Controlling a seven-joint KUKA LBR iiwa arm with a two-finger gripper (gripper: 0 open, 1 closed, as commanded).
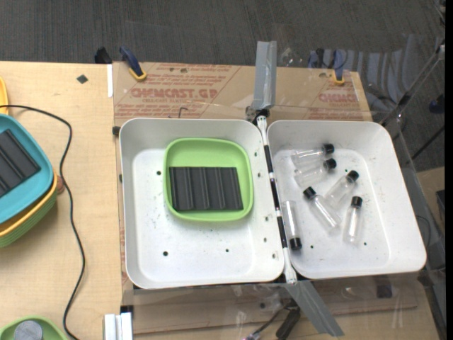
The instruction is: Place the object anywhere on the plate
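Lowest in the frame among the loose pieces is a clear vial point(291, 224), in the right bin point(396, 218) hard against the centre seam. Its long axis runs almost parallel to that seam, black cap toward the bottom of the frame. Five more vials are scattered in the middle of the same bin at mixed angles: two point(311, 155) point(313, 168) near the top lie roughly crosswise, and three point(342, 185) point(320, 207) point(352, 219) sit below them, close together but not stacked. Which vial is meant as the object cannot be told; all are in the right bin and none is on the plate

Left of centre, the green plate point(209, 147) rests in the upper half of the left bin point(145, 239), with a dark ribbed pad point(205, 188) covering its floor. My reading is that the move turns on this: the plate lies straight left of the vials, across the seam, so any vial must be lifted over both rims. The seam vial is nearest the plate. Whether the pincer is apart or together cannot be told
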